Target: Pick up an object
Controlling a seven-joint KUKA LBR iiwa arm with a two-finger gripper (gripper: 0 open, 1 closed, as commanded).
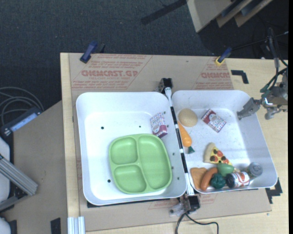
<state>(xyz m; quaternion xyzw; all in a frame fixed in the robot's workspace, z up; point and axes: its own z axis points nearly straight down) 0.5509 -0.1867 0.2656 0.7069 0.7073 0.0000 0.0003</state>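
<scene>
Several toy foods lie in the right white bin (256, 123): a beige round bun (187, 118), an orange carrot (184, 135) below it, a red-white packet (214, 120) right of it, a pizza slice (215, 154) lower. Right of the bun, the grey gripper (256, 109) hovers at the bin's rim; I cannot tell its jaws' state.

We've got dark carpet floor (68, 27) all around, loose cables (13, 103) coiled at left, and a pale wooden furniture piece (224, 13) up top.
</scene>
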